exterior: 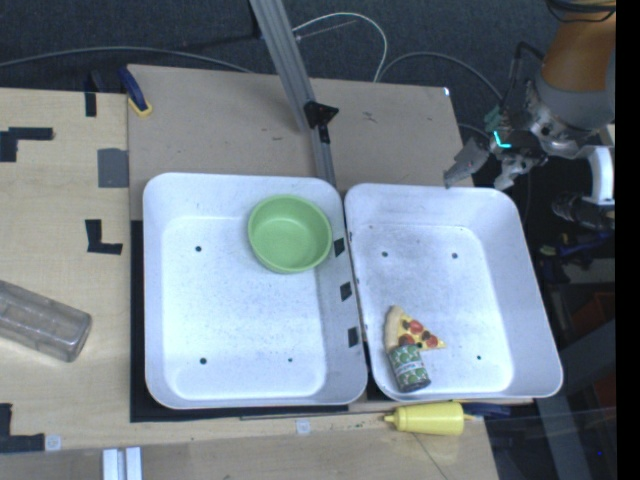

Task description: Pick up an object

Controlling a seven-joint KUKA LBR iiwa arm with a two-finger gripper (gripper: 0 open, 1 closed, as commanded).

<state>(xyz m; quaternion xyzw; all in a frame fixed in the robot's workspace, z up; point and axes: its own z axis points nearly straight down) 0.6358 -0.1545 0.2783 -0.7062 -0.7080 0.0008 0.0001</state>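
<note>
Jaws hang spread, nothing between, above right bin's far rim.

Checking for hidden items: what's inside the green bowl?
The green bowl in the left bin shows only its bare green interior. Whatever lies beneath the bowl is covered.

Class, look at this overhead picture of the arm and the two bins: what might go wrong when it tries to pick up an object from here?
1. The pizza slice and the small can touch in the right bin, so a grab may nudge both and catch neither.
2. They lie near that bin's front wall, which may block the gripper, now beyond the far rim.
3. The green bowl in the left bin looks wide and may slip.
</note>
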